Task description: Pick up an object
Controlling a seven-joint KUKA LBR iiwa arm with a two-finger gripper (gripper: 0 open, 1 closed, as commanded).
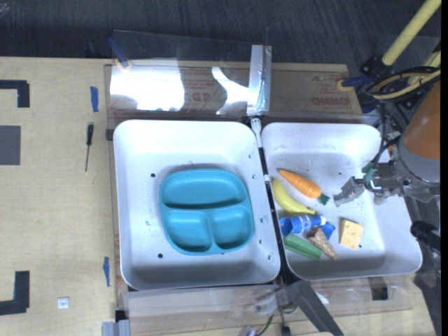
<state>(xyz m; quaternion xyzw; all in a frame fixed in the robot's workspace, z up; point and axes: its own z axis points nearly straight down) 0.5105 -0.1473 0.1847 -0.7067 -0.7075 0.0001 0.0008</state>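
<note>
Two shallow white plastic bins sit side by side on my pale wooden desk [49, 208]. Left bin [133, 152] holds a turquoise plastic divided tray [206, 210], three compartments, flat on the bin floor, roughly centred. Right bin [364, 142] has the pickable stuff, all clustered in its left half: an orange toy carrot with a green stub end [301, 183], lying slanted; a yellow toy banana [288, 199] just below it, touching or nearly so; a blue and white crumpled wrapper-like item [302, 225] under the banana; a green stick-shaped toy [302, 248] at the bottom of the pile; a brown cone-like piece [323, 241] overlapping the green one (can't tell what it is); and a yellow cheese-like block with holes [351, 233] a bit apart to the right of the pile.

I see my grey arm with the orange band [425, 135] coming in from the right edge. The hand [348, 191] is over the right bin, just right of the carrot's green end, above the cheese block. Its grey tips look spread a little, with nothing between them, though it's small and blurry, so I can't tell for sure.

Behind the bins: a clear plastic sheet [175, 89] with glare. A thin black screwdriver-like tool [88, 145] lies on the desk, left of the bins.
</note>
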